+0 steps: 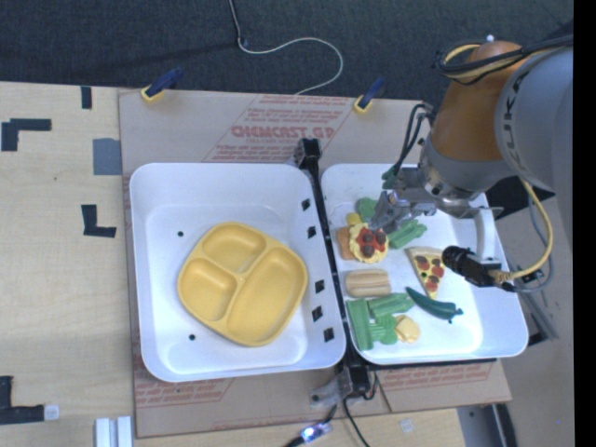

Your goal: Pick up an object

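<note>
- Gripper [384, 220] hung right of frame centre in the right bin [507, 329]; we could not tell its state.
- We saw a round toy [370, 242], yellow with red dots, just below it.

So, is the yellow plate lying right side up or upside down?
Right side up. The yellow plate lies flat in the left bin, its three hollow compartments facing the camera; nothing lies in them.
</note>
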Robot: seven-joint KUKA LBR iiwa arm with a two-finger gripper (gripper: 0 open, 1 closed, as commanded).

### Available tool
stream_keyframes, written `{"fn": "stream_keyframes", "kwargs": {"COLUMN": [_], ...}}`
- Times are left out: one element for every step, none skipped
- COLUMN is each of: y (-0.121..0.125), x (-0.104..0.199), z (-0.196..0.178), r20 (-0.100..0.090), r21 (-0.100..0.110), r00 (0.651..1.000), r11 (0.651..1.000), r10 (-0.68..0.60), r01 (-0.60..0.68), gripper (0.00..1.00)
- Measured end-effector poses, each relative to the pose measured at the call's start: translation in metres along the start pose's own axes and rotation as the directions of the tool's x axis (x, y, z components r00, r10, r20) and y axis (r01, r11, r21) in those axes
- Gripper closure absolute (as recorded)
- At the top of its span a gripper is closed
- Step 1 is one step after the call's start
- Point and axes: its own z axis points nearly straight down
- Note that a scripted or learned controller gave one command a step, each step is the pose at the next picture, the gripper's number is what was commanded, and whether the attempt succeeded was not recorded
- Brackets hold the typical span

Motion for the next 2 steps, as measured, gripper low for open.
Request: {"fn": "stream_keyframes", "kwargs": {"y": [0.004, 0.001], "x": [0.003, -0.004], "z": [-0.004, -0.022], "r20": [0.001, 0.001], "r21": [-0.001, -0.002], "r00": [1.000, 1.000], "r11": [1.000, 1.000], "r10": [0.004, 0.004], "r01": [-0.004, -0.004], "gripper": [1.00, 1.00]}}
